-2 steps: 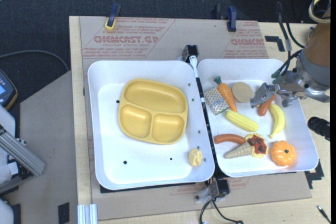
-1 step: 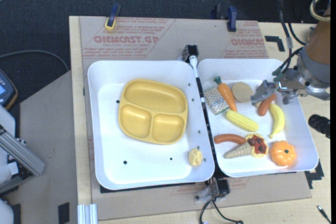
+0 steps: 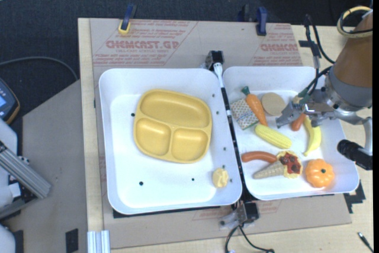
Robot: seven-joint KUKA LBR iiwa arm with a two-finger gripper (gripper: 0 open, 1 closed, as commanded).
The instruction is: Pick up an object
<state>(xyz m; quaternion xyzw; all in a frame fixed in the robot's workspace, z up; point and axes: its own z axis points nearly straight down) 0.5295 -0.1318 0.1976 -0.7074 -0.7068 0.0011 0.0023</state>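
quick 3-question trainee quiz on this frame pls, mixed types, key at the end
1. True or false: the yellow divided plate lies in the right bin.
2. Which toy sits nearest the gripper? A) pumpkin B) banana C) hot dog
3. Fill in: the small pale yellow piece in the left bin lies near the bin's ____ corner in the camera view.

Key
1. False; it lies in the left bin.
2. B
3. lower right
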